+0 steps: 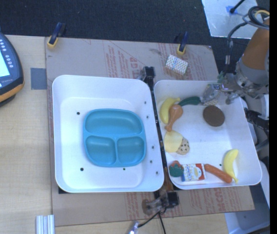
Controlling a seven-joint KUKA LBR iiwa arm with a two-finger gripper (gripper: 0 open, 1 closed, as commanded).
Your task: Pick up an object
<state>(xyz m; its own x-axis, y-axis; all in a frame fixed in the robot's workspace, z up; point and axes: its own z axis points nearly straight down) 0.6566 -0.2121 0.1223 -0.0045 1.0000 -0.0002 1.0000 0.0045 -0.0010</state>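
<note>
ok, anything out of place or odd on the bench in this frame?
One thing: a small checkered block lies on the cardboard beyond the right bin, outside both bins. The rest of the toy food lies loose inside the right bin, and the blue divided plate sits flat in the left bin. Nothing looks spilled or damaged.

You're looking at two smooth white plastic bins (pixel 60 130); the left one carries a blue divided plate (pixel 114 136) with a soft plastic sheen. Under the bins lies matt brown cardboard (pixel 104 57) with red print, on a pale wood-grain tabletop (pixel 11 150). The toy foods right of the plate look plastic: a glossy yellow banana (pixel 230 164), a dull brown disc (pixel 213 116).
</note>
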